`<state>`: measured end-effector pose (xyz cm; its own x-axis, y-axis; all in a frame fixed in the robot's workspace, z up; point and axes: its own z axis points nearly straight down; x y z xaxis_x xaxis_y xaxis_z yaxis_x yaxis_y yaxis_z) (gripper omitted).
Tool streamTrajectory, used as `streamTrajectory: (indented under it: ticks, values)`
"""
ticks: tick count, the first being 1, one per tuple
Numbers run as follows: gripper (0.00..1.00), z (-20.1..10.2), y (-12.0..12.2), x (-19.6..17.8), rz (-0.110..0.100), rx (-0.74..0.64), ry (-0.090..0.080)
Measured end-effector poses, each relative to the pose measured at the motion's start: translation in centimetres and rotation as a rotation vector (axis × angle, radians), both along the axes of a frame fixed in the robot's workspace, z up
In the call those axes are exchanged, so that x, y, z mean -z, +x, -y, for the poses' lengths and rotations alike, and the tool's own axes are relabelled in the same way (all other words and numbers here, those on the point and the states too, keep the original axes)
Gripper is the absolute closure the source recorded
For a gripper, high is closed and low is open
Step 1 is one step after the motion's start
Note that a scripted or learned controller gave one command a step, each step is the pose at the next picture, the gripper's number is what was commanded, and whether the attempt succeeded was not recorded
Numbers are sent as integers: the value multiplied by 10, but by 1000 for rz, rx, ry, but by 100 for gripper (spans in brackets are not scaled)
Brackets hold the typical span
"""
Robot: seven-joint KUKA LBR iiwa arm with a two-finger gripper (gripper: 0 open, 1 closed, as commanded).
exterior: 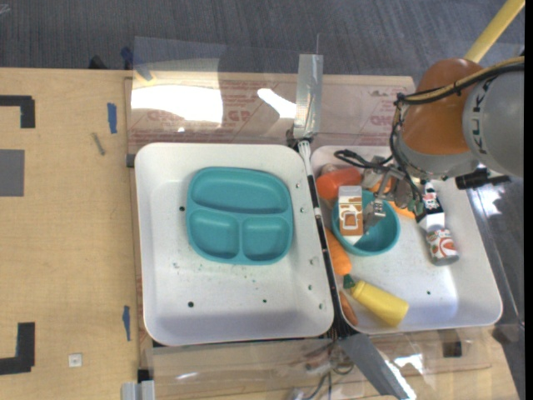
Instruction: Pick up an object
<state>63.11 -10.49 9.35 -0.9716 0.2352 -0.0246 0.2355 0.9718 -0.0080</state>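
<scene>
Hand (379,200) first: we see it low in the right bin (475,298), above the teal bowl (375,236), next to the small carton (351,211) that stands in the bowl. We cannot tell whether it is apart, together or clamped on anything; wires and glare blur it. We judge it is placed there to try for the carton or the bowl, since both sit right under the wrist.

That bin holds the loose things, crowded toward its left wall. An orange piece (337,180) lies behind the bowl, a yellow bottle (379,301) lies on its side near the front, and a small white can (442,247) lies toward the right. The bottle looks like smooth, rounded plastic, likely to roll. The carton is boxy with flat printed faces, which we think suits 2 fingers best. The bowl is thin-rimmed and glossy.

In the left bin (166,307) a teal tray (240,215) with 3 compartments lies flat, broad and shallow, hard to pinch. Both bins are shallow white plastic on the worktop (58,248), a pale board.
</scene>
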Motion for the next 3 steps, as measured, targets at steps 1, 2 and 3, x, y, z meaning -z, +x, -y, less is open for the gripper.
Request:
streamTrajectory:
  ticks: [1, 2, 3]
  values:
    - [100, -4, 4, -16, 11, -2, 4]
    - [100, -40, -7, -166, -1, -60, 11]
    - [100, 11, -38, -93, -25, -439, 9]
